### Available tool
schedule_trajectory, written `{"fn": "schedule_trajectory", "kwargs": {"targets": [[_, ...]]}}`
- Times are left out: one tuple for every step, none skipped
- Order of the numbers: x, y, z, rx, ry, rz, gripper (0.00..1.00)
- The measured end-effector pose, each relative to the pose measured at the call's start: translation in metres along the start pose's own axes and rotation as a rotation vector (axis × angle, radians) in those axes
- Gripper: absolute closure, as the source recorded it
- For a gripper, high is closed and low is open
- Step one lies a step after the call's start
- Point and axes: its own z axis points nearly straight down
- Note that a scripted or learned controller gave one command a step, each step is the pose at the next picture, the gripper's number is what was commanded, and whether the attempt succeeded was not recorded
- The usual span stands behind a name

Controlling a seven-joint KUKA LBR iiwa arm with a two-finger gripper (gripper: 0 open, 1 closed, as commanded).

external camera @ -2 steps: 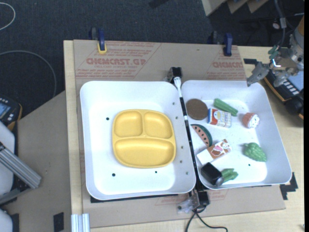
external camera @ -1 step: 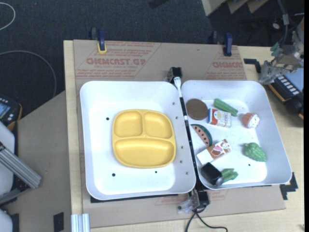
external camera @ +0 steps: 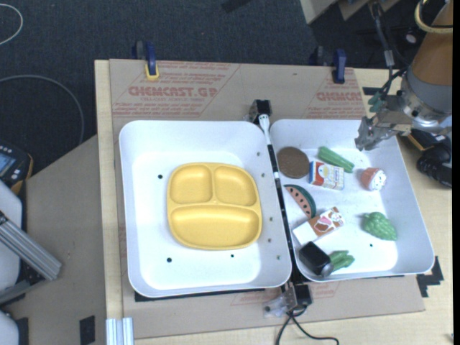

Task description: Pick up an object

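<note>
1. The grey two-finger gripper [external camera: 368,136] hangs over the far right corner of the right shallow white bin [external camera: 413,214], with nothing visibly between its fingers; whether they are spread or pressed together I cannot tell.
2. No object is lifted yet, so this looks like the approach step, before any grasp.
3. The candidate things all lie in the right bin: a long green pod-like vegetable [external camera: 336,158] nearest the gripper, a small red-and-white carton [external camera: 326,175], a round brown disc [external camera: 292,162], a red-and-white mushroom-like toy [external camera: 373,180], a watermelon slice [external camera: 302,200] and a bumpy green leafy piece [external camera: 379,226].
4. The next move probably calls for coming down over one item, likely the green pod, and closing on it squarely.
5. The left white bin [external camera: 140,192] holds a yellow three-compartment plastic tray [external camera: 213,205]. Both bins sit on a paper-covered board [external camera: 215,85] clamped to the pale counter [external camera: 442,214], with dark carpet behind.
</note>
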Motion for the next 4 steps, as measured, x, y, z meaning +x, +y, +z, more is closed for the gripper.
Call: {"fn": "schedule_trajectory", "kwargs": {"targets": [[0.090, -0.023, 0.064, 0.005, 0.002, -0.004, 1.00], [0.083, -0.020, 0.049, -0.007, -0.004, 0.005, 1.00], [0.084, -0.020, 0.039, -0.009, -0.004, 0.005, 1.00], [0.084, -0.019, 0.029, -0.012, -0.005, 0.005, 1.00]]}}
